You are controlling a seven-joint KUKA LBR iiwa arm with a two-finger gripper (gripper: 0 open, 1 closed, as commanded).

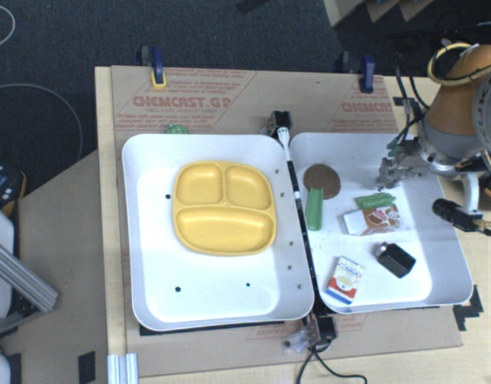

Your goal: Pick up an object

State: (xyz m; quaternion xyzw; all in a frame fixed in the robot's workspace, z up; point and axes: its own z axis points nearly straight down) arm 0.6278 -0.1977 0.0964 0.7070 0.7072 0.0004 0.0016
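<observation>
— What is the gripper (pixel 387 174) doing?
— Hanging low over the right bin's (pixel 437 282) far side; its grip is too blurred to judge.
— And the objects?
— A snack packet (pixel 375 213) is lying just beneath it, a green tube (pixel 314 208) sitting beside the brown disc (pixel 321 180).

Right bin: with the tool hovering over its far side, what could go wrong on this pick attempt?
1. The tool hangs over bare floor of the right bin, beside the packet; a straight descent may close on nothing.
2. The packet is flat and lies partly over a white card, so a grasp might slip or snag both.
3. The brown disc and green stick touch; grabbing one may shove the other.
</observation>
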